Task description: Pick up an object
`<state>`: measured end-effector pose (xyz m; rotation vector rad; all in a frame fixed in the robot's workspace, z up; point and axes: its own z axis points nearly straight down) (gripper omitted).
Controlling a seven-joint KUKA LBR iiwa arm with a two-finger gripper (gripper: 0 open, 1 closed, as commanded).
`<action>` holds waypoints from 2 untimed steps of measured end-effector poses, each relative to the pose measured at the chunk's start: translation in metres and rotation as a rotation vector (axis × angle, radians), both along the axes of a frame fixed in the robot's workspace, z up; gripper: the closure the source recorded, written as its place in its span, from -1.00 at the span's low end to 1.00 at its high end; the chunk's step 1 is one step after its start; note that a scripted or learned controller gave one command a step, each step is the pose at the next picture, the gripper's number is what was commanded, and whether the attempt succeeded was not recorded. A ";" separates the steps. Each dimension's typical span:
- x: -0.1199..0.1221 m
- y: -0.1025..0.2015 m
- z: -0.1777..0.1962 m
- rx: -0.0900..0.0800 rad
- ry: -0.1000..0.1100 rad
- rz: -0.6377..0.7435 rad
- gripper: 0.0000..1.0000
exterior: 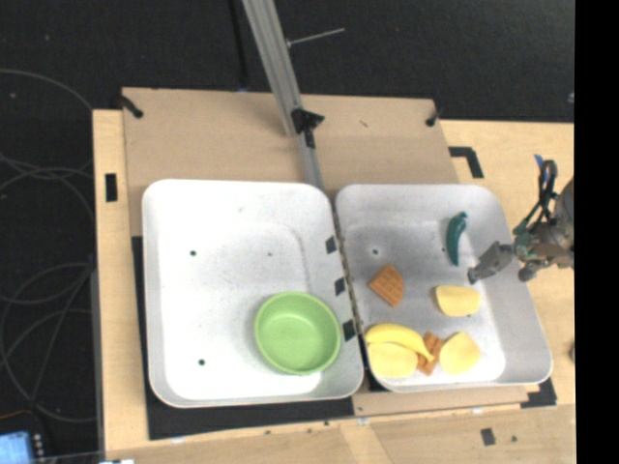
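The right bin (503, 222) holds several small items. A teal curved piece (454, 237) lies near its back right, and an orange waffle-like square (387, 285) sits in the middle. A pale yellow chunk (456, 301) rests to the right, a yellow banana (392, 336) lies at the front, a small orange piece (428, 349) is beside it, and another yellow chunk (459, 354) sits at the front right. My gripper (503, 268) hangs over the bin's right edge, just right of the teal piece. It is open with nothing between its fingers.
The left bin (213, 240) holds a green bowl (297, 332) at its front right. A grey metal pole (276, 66) slants up from the seam between the bins. Cardboard (368, 143) lies behind the bins, with dark floor and cables to the left.
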<state>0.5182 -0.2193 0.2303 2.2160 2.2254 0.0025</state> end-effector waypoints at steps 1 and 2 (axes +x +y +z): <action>0.000 0.000 0.000 0.000 0.000 0.000 -1.00; -0.004 0.001 -0.043 -0.002 0.005 -0.004 -1.00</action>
